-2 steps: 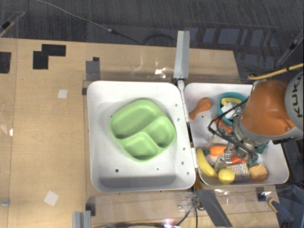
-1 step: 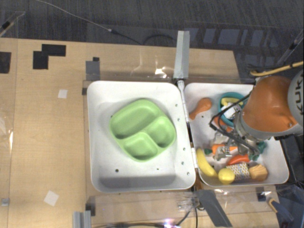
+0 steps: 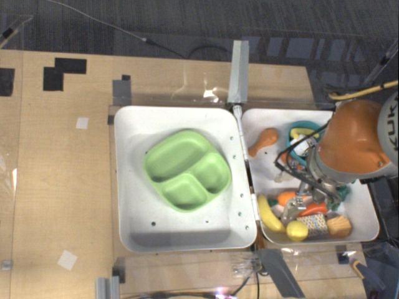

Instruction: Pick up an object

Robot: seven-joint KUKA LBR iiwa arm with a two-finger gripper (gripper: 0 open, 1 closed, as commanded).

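Two shallow white bins are sitting side by side on the wooden bench. The left bin [image 3: 131, 167] is holding a green divided plate [image 3: 187, 170], lying tilted near its middle. The right bin [image 3: 374, 226] is carrying a heap of toy food. An orange drumstick [image 3: 263, 141] is lying near its upper left corner, and a teal ring [image 3: 302, 131] is resting by its top edge. A banana [image 3: 268, 212] is stretching along its left wall toward the bottom, a lemon [image 3: 297, 230] is sitting against the bottom edge just beside the banana, and a tan bread piece [image 3: 339, 226] is lying near the lower right corner. The arm is reaching in from the right, and its gripper [image 3: 293, 209] is hanging low over the pile, just above the lemon and beside a small orange piece [image 3: 285, 198]. Whether it is spread or pinching anything cannot be told.
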